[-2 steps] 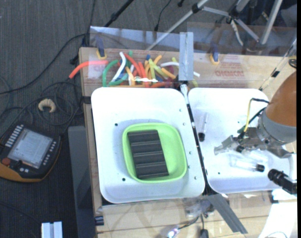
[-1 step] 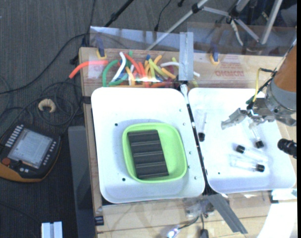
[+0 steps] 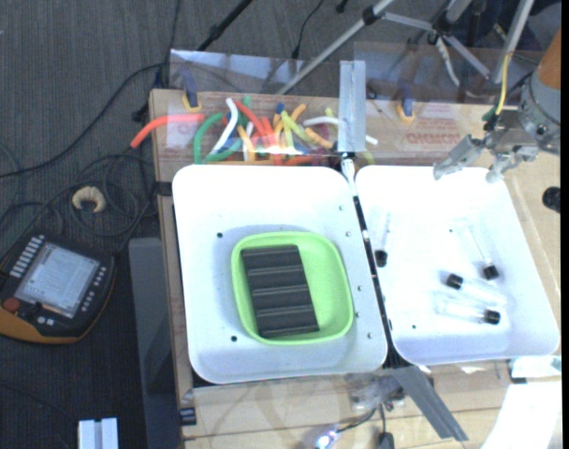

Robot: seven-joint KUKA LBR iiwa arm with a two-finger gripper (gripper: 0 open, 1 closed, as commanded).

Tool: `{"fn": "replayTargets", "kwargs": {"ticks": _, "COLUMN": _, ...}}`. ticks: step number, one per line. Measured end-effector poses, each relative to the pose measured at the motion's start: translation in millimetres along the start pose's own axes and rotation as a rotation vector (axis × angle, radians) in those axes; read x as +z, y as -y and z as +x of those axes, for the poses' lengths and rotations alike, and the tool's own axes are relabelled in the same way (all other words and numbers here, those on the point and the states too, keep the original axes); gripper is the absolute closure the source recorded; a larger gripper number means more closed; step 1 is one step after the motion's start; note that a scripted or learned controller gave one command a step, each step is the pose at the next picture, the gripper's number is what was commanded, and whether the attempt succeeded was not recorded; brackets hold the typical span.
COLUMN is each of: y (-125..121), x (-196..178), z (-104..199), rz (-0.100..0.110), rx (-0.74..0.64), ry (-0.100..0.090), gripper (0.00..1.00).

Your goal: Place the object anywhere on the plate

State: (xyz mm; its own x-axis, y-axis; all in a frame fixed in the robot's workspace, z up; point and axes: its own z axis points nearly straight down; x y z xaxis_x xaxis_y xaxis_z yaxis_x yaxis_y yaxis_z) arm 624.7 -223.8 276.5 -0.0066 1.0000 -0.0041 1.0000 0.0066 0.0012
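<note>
A green square plate point(image 3: 337, 288) lies in the left bin point(image 3: 200, 251), and a dark grey ridged block point(image 3: 279, 291) rests on it. Several clear tubes with black caps lie in the right bin point(image 3: 415, 335): one point(image 3: 479, 254) at mid right, one point(image 3: 464, 286) beside it, one point(image 3: 467, 312) nearer the front, and a fourth point(image 3: 381, 241) along the left wall. My gripper point(image 3: 472, 166) hangs over the right bin's back edge, well apart from the tubes. Its fingers point(image 3: 445, 167) are spread open with nothing between them.
Coloured cables point(image 3: 256, 129) are piled behind the left bin. A metal post point(image 3: 352, 110) stands at the back between the bins. A teach pendant point(image 3: 51, 283) lies on the floor to the left. Tripod legs point(image 3: 406, 17) cross behind the bench.
</note>
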Motion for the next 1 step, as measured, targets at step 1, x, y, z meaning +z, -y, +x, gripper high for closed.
{"fn": "replayTargets", "kwargs": {"ticks": 1, "y": -44.5, "x": -11.0, "z": 44.0, "rz": 0.001, "rx": 0.017, "ry": 0.0, "gripper": 0.0}}
